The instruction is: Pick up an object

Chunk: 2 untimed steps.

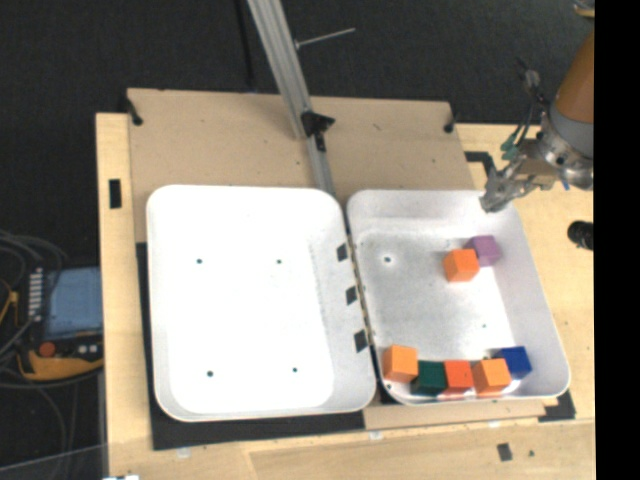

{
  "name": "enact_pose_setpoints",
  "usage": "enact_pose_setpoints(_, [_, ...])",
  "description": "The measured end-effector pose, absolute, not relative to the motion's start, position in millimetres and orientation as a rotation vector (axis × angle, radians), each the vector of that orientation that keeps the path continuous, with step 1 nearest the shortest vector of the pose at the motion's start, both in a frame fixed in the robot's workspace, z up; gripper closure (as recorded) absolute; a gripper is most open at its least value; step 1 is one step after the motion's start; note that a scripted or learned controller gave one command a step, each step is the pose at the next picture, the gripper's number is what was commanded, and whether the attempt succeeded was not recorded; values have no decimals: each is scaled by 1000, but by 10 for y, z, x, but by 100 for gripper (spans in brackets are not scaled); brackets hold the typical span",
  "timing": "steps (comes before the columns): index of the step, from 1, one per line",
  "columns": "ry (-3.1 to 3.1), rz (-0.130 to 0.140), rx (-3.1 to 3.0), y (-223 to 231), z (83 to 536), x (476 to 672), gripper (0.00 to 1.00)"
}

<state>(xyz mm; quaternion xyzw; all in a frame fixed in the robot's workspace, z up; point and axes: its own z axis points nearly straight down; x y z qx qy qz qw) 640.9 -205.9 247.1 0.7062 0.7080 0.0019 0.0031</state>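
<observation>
In the right bin [430,218] lie an orange cube [461,265] and a purple cube [486,249] side by side near its far right. Along the bin's near edge sit an orange block [401,362], a green block [431,376], two more orange blocks [459,374] [491,374] and a blue block [515,360]. My gripper [495,200] hangs over the bin's far right corner, above and beyond the purple cube, with nothing seen between its fingers.
The left bin [250,303] lies beside the right one. A slanted metal rail [290,78] runs down from the top to the gap between the bins. Cables and a blue box [75,303] lie left of the bench.
</observation>
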Motion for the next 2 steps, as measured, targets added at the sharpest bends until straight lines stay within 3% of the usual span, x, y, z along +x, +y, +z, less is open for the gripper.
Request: enact_pose_setpoints(2, [2229,3,2214,-1196,2614,6052,100])
